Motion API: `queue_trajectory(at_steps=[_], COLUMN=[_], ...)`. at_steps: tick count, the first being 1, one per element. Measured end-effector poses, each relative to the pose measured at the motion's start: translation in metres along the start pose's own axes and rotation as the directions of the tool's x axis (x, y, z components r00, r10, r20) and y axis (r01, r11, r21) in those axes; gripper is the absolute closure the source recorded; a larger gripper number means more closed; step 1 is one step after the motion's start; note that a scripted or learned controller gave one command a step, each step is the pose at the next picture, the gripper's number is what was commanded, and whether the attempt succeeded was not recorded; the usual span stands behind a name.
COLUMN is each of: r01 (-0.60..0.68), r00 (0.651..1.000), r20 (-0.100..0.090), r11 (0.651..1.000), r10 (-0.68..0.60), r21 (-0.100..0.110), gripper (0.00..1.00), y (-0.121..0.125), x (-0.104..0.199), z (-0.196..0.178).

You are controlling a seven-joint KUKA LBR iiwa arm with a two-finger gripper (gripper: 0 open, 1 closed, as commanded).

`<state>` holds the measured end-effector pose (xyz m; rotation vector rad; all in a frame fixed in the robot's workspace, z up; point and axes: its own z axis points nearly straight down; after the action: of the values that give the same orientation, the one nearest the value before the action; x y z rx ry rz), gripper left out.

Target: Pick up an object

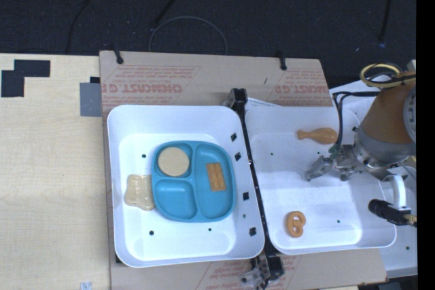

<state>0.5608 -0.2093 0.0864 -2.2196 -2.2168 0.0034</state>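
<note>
In the right bin (pixel 340 234), a tan drumstick-shaped piece (pixel 317 136) lies near the far wall and a small brown pretzel (pixel 295 223) lies near the front. My gripper (pixel 326 170) hangs over the right side of this bin, between the two and apart from both. Its fingers (pixel 315 172) are spread open with nothing between them. The left bin (pixel 129 132) holds a blue divided tray (pixel 183 204) with a round beige biscuit (pixel 172 161) and a rectangular orange cracker (pixel 216 177) in its compartments.
A pale yellow piece (pixel 139 191) lies against the blue tray's left edge. A black divider (pixel 246 166) runs between the bins. Cardboard (pixel 204 81) lies under both bins, and the arm comes in over the right bin's right rim.
</note>
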Motion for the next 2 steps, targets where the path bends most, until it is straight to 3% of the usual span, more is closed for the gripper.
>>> queue_trajectory(at_steps=[1, 2], r01=[-0.002, 0.003], r00=[1.000, 1.000], r20=[0.000, 0.002], r11=[1.000, 1.000], r10=[0.002, -0.003], r21=[-0.001, -0.006], gripper=[1.00, 1.00], y=[0.000, 0.005], x=[-0.001, 0.004], z=[-0.012, -0.056])
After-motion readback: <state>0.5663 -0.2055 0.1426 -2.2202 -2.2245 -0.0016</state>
